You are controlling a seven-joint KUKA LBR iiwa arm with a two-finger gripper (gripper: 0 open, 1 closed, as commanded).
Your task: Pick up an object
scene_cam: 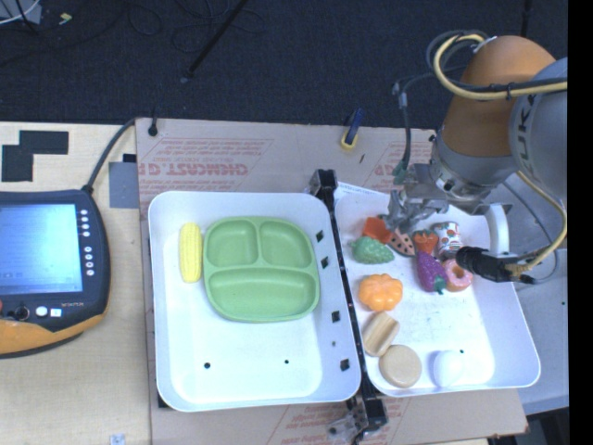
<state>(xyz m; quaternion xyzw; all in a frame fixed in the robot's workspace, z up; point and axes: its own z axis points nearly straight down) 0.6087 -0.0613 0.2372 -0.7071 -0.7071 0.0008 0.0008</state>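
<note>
Two white bins sit side by side on the bench. Over the right bin (519, 341), the gripper (409, 213) hangs above a small toy pile (398, 239); its grip cannot be told. Those toys look light, hard and slick, so the middle seems best to pinch.

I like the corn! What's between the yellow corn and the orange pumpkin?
In the camera view, the green divided plate lies between the corn and the pumpkin.

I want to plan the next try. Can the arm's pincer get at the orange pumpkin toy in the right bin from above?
Probably yes. The orange pumpkin toy lies uncovered, with small gaps to its neighbours, and the pincer hangs just beyond it, over the right bin.
</note>
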